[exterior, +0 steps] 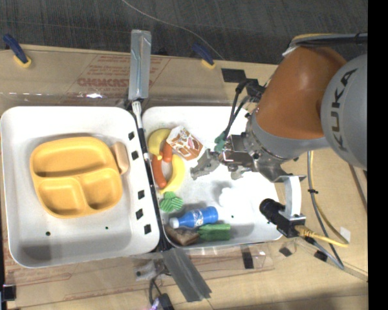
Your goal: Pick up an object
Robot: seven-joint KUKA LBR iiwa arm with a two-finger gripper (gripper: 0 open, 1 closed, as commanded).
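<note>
My gripper (204, 164) hangs over the middle of the right bin (242, 206), just right of a pile of objects along its left wall. The nearest things are a white and red snack packet (185, 144), a yellow banana (159, 140) and an orange carrot-like piece (158, 170). Nothing shows in the gripper. Toward the front of the bin lie a green ridged object (171, 203), a blue bottle (198, 216) with a white cap, a green packet (214, 231) and a brown item (182, 237).
The left bin (21, 239) holds a yellow divided tray (74, 173) with a tan piece (121, 157) beside it. A black-marked divider (142, 173) separates the bins. The arm's grey and orange body (297, 102) covers the right bin's right side.
</note>
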